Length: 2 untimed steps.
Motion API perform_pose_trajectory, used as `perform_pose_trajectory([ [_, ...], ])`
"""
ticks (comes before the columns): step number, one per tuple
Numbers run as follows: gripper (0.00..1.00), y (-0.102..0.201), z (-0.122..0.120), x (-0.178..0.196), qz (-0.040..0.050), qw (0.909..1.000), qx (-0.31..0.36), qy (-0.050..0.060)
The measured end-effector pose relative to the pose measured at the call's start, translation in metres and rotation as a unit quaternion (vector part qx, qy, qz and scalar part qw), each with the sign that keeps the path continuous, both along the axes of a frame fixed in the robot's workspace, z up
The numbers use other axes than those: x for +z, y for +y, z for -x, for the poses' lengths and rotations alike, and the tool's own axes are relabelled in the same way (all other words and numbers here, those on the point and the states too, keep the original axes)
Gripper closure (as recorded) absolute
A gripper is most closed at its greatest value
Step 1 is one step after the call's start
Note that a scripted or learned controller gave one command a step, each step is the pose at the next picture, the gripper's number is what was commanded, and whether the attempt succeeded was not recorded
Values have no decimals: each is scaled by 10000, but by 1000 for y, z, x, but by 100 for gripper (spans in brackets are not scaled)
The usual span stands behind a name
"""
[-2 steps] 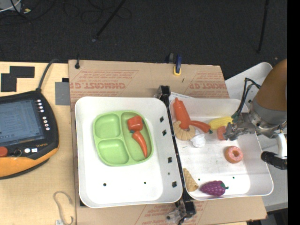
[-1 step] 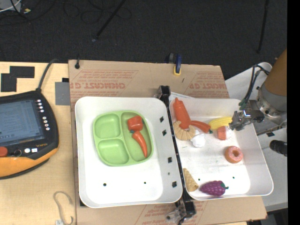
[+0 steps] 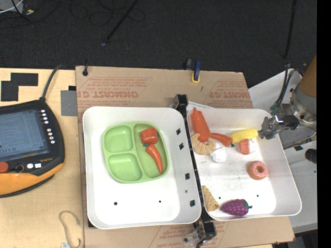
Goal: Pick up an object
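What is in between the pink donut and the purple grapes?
Nothing. In the camera view, just bare white bin floor lies between the donut and the grapes. The cone sits off to the side.

Green tray (image 3: pixel 120 170) with red pepper (image 3: pixel 149 135), purple grapes (image 3: pixel 235 207), pink donut (image 3: pixel 257 170), yellow corn (image 3: pixel 244 135), white bins (image 3: pixel 129 211).

Dark carpeted floor (image 3: pixel 155 25) with cables lies behind the wooden bench (image 3: pixel 41 211).

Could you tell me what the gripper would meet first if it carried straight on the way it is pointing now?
The gripper at the right bin's right edge points left. Straight on, it would probably meet the yellow corn cob first, with the small red piece just below that line. Its height above them is unclear from one view.
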State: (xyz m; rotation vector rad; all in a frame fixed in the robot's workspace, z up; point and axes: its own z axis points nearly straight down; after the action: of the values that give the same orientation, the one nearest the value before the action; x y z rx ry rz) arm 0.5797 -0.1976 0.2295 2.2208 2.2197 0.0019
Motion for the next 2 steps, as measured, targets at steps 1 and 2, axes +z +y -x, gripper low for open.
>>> perform_pose_trajectory([
  [1, 100, 41, -9, -2, -15, 10000, 18, 21],
  [2, 100, 98, -15, -8, -15, 10000, 20, 26],
])
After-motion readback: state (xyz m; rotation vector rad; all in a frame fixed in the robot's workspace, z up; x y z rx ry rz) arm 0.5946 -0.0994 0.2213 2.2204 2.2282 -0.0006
